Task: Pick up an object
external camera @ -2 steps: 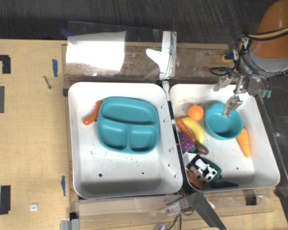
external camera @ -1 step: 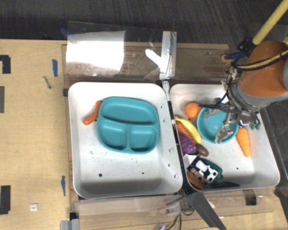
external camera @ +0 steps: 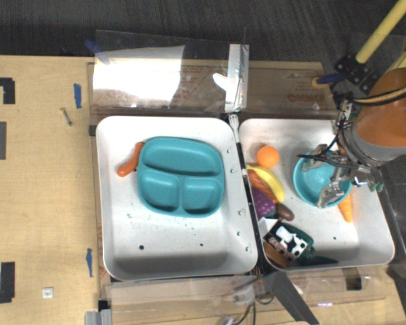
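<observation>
Teal plastic, smooth and round, the small bowl (external camera: pixel 314 180) sits in the right bin (external camera: pixel 375 239) beside a tapered orange carrot (external camera: pixel 346 208), and the gripper (external camera: pixel 335 193), reaching down from the right, has its metal fingers clamped on the bowl's rim.

floor (external camera: pixel 155 12): dark grey carpet | bench (external camera: pixel 34 181): light wood, black corner marks, blue tape

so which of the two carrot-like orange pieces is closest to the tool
The carrot in the right bin, just beside the tool; the other orange piece lies in the left bin by the teal tray.
</observation>
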Controlling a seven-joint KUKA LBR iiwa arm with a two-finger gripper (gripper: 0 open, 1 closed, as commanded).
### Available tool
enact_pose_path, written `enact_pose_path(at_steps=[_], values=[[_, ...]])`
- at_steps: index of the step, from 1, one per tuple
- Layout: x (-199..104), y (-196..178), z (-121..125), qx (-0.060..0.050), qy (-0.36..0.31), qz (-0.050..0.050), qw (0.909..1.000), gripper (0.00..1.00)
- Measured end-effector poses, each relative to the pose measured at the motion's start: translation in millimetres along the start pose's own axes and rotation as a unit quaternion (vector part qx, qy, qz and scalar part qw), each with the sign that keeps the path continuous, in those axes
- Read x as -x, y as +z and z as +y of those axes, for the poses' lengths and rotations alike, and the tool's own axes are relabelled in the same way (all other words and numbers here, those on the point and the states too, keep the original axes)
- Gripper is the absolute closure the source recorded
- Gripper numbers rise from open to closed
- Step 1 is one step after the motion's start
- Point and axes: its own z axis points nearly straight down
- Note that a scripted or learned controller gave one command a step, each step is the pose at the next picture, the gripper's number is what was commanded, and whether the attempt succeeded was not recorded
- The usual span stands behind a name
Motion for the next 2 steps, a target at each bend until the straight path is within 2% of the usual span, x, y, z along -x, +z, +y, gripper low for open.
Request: enact_pose_path(at_steps=[1,2], values=[[-0.8,2.0,-20.0,0.009,0.021,0.003,0.9997,0.00],[12.6,3.7,-26.6,0.016,0.004,0.010,0.9998,0.00]])
